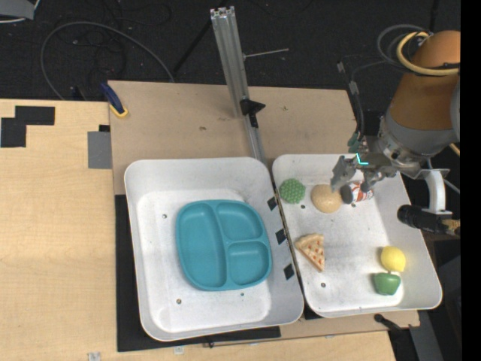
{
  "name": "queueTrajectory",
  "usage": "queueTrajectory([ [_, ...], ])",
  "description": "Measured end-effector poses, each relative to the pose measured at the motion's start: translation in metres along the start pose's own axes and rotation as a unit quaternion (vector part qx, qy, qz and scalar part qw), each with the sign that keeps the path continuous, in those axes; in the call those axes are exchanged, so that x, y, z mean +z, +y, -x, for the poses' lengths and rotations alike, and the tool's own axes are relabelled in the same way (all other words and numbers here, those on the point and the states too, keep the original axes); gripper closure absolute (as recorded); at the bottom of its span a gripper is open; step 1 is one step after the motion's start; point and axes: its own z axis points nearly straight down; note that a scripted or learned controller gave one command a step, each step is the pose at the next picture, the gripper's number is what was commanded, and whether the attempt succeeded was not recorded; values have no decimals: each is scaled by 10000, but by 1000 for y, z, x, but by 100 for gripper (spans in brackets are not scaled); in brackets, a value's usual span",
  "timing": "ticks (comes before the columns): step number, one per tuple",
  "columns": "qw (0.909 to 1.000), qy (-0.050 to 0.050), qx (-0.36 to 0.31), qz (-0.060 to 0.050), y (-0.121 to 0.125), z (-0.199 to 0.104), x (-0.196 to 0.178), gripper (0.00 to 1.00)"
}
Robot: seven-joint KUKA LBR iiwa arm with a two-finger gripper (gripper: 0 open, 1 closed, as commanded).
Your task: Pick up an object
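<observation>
The gripper [352, 179] hangs low over the right bin [421, 292], its fingers spread with nothing between them. The tan bread roll [326, 198] lies just beside it on the side toward the left bin, next to the green ball [292, 191].

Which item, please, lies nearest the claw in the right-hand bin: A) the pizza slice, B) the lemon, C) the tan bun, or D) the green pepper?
C: the tan bun sits just to the left of the claw in the camera view, while the pizza slice, the lemon and the green pepper all lie farther toward the front of the right bin.
</observation>
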Motion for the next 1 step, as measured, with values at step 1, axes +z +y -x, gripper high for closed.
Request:
queueTrajectory([
  [1, 10000, -1, -1, 11, 0, 0, -1, 0],
])
